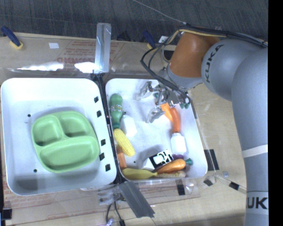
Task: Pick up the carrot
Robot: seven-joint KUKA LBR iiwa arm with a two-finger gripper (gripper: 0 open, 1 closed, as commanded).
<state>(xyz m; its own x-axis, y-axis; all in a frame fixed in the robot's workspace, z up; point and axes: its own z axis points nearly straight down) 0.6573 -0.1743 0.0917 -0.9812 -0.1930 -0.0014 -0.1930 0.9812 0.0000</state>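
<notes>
An orange carrot lies along the right wall of the right bin, pointing down the view. My gripper hangs over the upper part of that bin, its two silver fingers spread open with bare white floor between them. The carrot's upper end sits just right of the lower finger, partly under the gripper body, not between the fingers. A second orange, carrot-like piece with a green tip rests near the bin's front edge.
The right bin also holds a green bottle, a corn cob, a banana, a white bottle, a black-and-white block and a small white piece. A green divided plate sits in the left bin.
</notes>
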